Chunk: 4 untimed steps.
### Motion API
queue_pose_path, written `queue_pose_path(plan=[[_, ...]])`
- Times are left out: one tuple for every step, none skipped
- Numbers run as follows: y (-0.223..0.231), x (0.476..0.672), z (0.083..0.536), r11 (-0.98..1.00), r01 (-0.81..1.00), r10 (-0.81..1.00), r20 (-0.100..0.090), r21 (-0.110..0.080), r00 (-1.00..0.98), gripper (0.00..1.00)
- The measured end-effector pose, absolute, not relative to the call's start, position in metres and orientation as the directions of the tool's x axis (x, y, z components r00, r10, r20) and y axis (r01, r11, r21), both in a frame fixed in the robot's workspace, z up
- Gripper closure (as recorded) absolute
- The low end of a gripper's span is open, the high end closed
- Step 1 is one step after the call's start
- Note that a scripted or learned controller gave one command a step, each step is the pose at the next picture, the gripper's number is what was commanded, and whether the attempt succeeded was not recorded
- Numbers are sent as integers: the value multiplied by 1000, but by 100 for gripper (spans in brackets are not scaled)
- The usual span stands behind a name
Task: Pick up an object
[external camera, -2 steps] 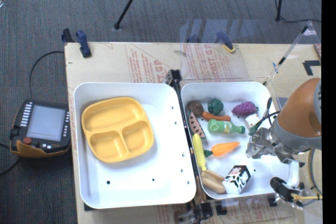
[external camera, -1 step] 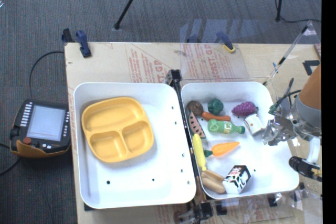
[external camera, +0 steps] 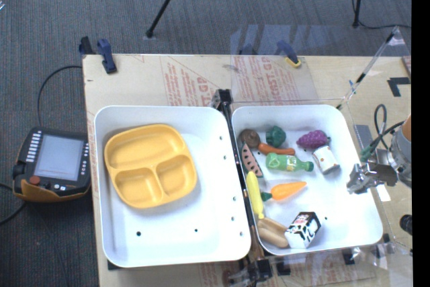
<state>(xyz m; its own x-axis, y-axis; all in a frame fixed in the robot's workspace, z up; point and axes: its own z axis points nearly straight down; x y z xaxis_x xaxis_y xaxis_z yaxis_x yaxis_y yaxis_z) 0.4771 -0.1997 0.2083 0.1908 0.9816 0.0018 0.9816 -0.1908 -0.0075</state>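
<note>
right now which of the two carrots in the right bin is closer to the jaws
The larger carrot, lying mid-bin, is closer to the gripper at the bin's right edge. The smaller carrot lies farther left and back, beside the green bottle.

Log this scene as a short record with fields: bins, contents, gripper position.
left bin: shallow white bin holding a yellow three-compartment plastic tray
right bin: shallow white bin with toy food
toy items: orange carrot, purple grape bunch, green bottle, yellow corn cob, black-and-white milk carton, hot dog bun
gripper: metal two-finger gripper at the right bin's right edge, nothing seen in it
bench: brown board
</note>
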Motion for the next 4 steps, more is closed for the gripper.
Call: queue_pose_path(plan=[[-120,491,202,-237,971,971,4,-10,237,100],[-123,491,202,-241,971,971,1,-10,241,0],[-84,491,94,-314,949,949,0,-21,314,0],[-88,531,83,-486,874,874,-2,-12,486,0]])
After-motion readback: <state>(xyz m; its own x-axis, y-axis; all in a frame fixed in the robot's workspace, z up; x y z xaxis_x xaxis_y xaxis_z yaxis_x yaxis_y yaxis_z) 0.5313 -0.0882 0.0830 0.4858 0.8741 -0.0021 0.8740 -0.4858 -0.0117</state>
